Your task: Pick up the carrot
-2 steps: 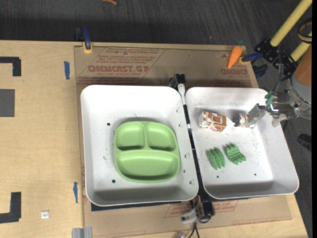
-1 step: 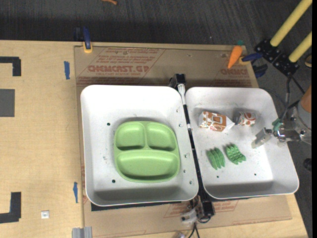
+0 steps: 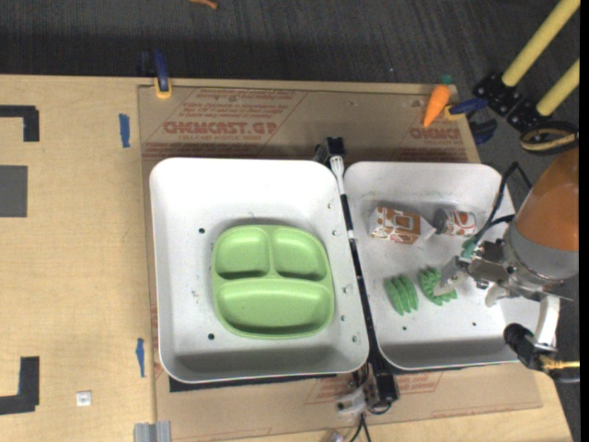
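Observation:
The carrot (image 3: 435, 105), small and orange with a green top, lies on the cardboard sheet just beyond the far edge of the right bin (image 3: 419, 353), outside both bins. My gripper (image 3: 467, 268) hangs low over the right side of the right bin, well nearer the camera than the carrot. It sits right beside a green ridged toy (image 3: 438, 285). The grey wrist and orange band (image 3: 556, 205) cover the bin's right edge.
The right bin also holds a second green ridged piece (image 3: 402, 295), an orange-and-white box (image 3: 396, 224) and a small red-and-white item (image 3: 457, 221). A green divided plate (image 3: 271, 279) lies in the left bin (image 3: 175, 247). Blue clamps and yellow poles (image 3: 543, 35) stand at the back right.

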Available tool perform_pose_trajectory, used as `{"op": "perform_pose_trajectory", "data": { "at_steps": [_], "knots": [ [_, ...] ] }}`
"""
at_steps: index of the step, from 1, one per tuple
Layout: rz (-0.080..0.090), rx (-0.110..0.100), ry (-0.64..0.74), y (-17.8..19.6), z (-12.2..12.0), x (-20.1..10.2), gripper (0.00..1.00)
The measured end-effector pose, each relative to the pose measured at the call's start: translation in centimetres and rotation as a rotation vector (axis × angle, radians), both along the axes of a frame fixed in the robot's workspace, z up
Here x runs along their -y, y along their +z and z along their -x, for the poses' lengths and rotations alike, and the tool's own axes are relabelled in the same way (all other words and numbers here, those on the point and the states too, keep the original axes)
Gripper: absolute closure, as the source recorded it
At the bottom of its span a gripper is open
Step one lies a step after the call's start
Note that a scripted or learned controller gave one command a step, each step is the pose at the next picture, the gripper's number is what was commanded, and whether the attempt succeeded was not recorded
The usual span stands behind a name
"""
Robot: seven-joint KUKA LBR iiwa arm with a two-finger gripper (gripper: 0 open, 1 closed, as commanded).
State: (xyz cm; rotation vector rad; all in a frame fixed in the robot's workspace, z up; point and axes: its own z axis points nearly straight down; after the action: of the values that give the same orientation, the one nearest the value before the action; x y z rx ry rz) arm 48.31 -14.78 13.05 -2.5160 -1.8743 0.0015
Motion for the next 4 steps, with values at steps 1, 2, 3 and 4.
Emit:
{"op": "perform_pose_trajectory", "data": {
  "at_steps": [1,2,3,4],
  "knots": [
    [0.0,0.0,-0.18,-2.3,0.4,-4.2,0.0],
    [-0.001,0.009,0.206,-4.1,0.1,1.0,0.0],
    [0.002,0.004,0.05,-3.1,0.4,-3.4,0.0],
    [0.003,0.005,0.049,-2.1,0.3,-3.4,1.0]
  ]
}}
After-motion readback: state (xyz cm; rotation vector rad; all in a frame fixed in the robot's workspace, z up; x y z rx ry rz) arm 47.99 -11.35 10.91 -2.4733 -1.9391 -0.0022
